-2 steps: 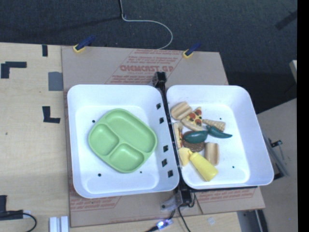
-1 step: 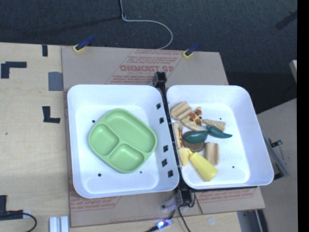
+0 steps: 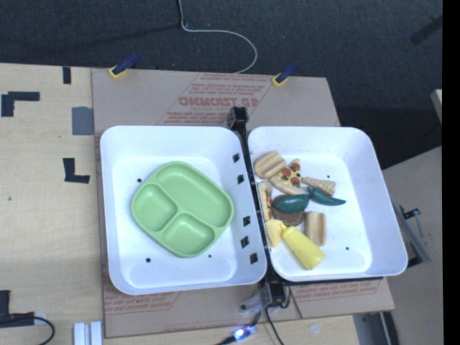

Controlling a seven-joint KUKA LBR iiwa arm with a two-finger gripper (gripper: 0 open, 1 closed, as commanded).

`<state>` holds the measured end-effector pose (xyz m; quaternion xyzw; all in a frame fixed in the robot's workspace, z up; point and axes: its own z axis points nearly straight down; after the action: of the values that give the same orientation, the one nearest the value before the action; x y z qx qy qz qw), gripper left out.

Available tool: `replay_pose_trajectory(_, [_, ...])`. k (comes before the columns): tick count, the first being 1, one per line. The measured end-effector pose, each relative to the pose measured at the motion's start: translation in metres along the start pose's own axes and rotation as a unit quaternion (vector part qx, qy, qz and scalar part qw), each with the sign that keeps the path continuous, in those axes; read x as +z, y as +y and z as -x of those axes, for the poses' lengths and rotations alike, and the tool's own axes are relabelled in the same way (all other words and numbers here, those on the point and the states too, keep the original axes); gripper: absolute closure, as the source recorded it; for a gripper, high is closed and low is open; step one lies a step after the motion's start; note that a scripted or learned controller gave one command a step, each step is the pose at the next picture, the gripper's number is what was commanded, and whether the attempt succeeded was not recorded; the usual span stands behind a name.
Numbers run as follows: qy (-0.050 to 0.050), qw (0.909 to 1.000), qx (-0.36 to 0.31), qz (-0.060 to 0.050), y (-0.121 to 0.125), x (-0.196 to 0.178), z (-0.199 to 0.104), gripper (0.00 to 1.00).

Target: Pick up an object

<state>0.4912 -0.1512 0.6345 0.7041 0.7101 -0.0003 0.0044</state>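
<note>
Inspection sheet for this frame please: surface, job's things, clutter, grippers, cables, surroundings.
Surface: bench with cardboard sheet under two white bins side by side, left bin and right bin.
Job's things: toy food piled at the right bin's left side: yellow bottle, green pepper, hot dog, pizza slice, bread roll.
Clutter: green divided plate in the left bin.
Grippers: nothing seen.
Cables: a thin white cable loops over the dark floor behind the bench; black wires at the front edge between the bins.
Surroundings: two clamps, yellow and blue, at the cardboard's far corners; black tape marks on the bench at left.
</note>
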Motion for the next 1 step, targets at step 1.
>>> replay_pose_trajectory(1, [0.0,1.0,0.0,0.001,0.0008,-0.0101,-0.0004,1.0])
